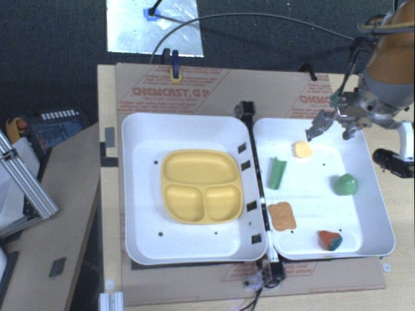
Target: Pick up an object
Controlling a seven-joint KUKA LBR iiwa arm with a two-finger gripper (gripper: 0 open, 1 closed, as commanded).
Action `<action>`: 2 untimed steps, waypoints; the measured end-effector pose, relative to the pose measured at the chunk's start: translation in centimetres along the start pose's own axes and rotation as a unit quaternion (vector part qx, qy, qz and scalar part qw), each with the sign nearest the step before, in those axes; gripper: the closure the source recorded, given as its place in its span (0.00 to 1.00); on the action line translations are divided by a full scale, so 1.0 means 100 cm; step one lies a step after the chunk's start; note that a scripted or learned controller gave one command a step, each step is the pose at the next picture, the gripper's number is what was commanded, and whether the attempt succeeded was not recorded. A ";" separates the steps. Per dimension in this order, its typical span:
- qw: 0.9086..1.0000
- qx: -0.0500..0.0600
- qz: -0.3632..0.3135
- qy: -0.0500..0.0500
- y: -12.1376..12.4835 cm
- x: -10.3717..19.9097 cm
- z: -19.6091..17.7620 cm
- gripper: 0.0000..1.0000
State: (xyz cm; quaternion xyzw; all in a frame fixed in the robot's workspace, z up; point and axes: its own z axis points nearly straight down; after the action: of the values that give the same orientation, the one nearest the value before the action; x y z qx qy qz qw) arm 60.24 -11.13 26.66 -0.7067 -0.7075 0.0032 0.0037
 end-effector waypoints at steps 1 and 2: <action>1.000 -0.006 -0.001 -0.001 0.002 0.000 -0.007 0.00; 1.000 -0.004 0.000 0.000 -0.004 -0.003 0.037 0.00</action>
State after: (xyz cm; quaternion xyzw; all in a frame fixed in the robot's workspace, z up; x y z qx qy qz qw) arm 59.83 -11.42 22.92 -0.7068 -0.7074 0.0006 0.0004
